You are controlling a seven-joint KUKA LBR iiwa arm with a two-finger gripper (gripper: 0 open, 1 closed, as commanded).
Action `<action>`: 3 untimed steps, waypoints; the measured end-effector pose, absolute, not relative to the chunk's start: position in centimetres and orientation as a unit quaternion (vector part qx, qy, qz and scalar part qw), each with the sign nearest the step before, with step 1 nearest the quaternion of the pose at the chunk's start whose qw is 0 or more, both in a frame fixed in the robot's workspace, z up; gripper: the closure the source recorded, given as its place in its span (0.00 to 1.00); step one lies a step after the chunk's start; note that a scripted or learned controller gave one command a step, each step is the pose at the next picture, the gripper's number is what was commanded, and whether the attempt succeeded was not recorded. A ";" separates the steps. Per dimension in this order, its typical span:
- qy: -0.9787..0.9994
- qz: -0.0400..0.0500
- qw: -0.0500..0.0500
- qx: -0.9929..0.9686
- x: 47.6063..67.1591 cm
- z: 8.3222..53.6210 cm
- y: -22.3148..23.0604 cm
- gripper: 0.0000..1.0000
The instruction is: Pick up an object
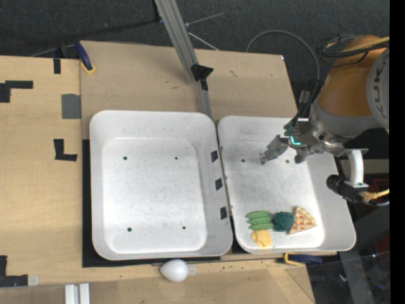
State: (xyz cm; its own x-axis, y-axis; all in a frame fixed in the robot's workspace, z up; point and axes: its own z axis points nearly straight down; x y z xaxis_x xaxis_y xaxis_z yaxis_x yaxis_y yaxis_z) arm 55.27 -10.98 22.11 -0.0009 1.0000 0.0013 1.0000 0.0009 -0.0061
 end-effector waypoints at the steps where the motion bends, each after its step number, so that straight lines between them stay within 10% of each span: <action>1: -0.708 0.000 0.001 -0.706 55.3 22.3 -11.0 0.00; 3: -0.707 0.003 0.003 -0.707 54.4 10.7 -11.9 0.00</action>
State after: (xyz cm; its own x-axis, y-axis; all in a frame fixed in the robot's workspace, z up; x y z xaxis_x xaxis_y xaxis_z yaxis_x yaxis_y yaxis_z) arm 54.43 -11.92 10.73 0.0001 1.0000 0.0001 1.0000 -0.0001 -0.0081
